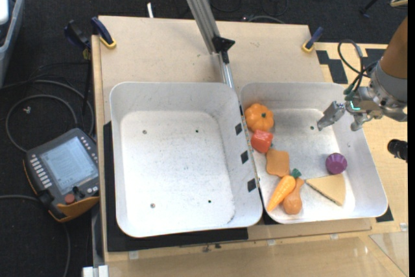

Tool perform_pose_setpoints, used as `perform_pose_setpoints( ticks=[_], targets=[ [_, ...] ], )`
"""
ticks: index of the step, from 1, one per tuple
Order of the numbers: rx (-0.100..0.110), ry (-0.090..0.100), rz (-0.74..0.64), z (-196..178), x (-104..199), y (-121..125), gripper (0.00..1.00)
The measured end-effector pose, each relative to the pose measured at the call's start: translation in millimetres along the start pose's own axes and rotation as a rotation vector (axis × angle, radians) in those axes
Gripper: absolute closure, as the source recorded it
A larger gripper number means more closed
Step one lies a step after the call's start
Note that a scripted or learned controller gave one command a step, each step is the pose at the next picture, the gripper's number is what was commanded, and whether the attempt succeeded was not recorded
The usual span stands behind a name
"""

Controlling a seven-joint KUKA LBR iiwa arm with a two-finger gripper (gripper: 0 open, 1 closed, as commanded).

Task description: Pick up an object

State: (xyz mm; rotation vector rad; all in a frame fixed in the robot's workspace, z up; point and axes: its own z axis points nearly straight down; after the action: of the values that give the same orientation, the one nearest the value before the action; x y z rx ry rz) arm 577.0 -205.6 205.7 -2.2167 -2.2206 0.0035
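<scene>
gripper (336, 115) over upper right corner of right bin (376, 168), reaching in from the right, nothing between the jaws; whether spread or pressed together, cannot tell. nearest candidate: purple toy vegetable (336, 163), below the jaws toward the near rim, a short way off, round, no long axis to align with. just beside it, yellow cheese wedge (329, 189), point aimed left. further left, along the divider: pumpkin (259, 117), red piece (262, 140), orange block (277, 163), carrot (283, 191) lying slantwise, tip toward lower left. left bin (123, 159) well apart. likely move: down and toward the near rim onto the purple piece.
</scene>
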Motion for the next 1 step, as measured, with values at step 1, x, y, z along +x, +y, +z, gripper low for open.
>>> perform_pose_setpoints(
  ticks=[1],
  targets=[
    [-0.004, -0.001, -0.001, -2.4, 0.0, 1.0, 0.0]
  ],
)
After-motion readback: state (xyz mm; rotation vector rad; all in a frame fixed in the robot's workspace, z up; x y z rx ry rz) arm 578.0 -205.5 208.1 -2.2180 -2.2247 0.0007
